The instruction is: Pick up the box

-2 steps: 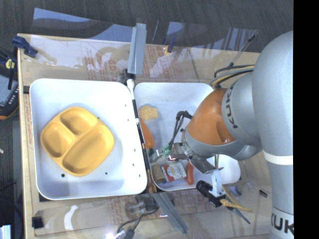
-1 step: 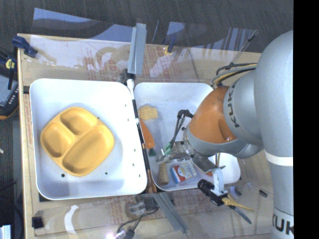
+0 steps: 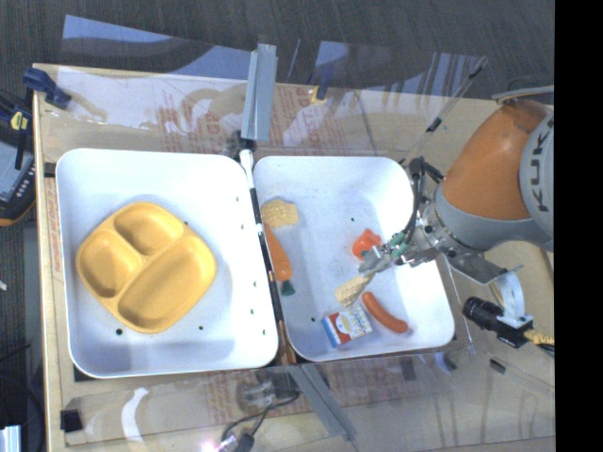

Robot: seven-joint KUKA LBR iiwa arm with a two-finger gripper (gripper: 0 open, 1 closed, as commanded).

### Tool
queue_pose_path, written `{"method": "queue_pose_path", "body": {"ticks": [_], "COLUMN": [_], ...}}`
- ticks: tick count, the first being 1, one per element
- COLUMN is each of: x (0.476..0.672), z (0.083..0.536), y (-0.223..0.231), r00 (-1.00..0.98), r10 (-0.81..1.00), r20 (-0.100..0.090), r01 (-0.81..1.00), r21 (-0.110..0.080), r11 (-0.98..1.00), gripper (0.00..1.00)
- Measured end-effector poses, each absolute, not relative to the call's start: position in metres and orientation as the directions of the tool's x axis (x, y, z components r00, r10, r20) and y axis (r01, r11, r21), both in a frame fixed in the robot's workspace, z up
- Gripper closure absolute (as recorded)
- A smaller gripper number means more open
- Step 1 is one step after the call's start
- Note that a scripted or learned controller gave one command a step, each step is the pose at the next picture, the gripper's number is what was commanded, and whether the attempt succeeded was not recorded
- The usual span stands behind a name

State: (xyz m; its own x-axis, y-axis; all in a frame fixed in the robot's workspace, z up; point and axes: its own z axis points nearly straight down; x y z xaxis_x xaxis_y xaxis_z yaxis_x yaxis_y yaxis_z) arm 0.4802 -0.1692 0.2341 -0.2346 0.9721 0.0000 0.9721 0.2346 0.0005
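The box (image 3: pixel 348 327) lies at the right bin's (image 3: pixel 320 172) six o'clock, a sausage (image 3: pixel 386 313) just beside it at three. The gripper (image 3: pixel 379 258) hovers at twelve — whether clenched, I cannot tell (too small) — and could snag that sausage.

bins (image 3: pixel 94 172): white | divided tray (image 3: pixel 146 266): yellow | box (image 3: pixel 348 327): red, white, blue edge | carrot (image 3: pixel 278 257): orange, green tip | sausage (image 3: pixel 386 314): red-orange | arm (image 3: pixel 495 172): grey, orange band
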Motion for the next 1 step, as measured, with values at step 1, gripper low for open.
{"method": "queue_pose_path", "body": {"ticks": [1], "x": [0.5033], "z": [0.2965], "y": [-0.112], "r00": [-0.472], "r10": [0.882], "r20": [-0.001], "r01": [0.882], "r21": [0.002], "r11": [0.472], "gripper": [1.0]}}
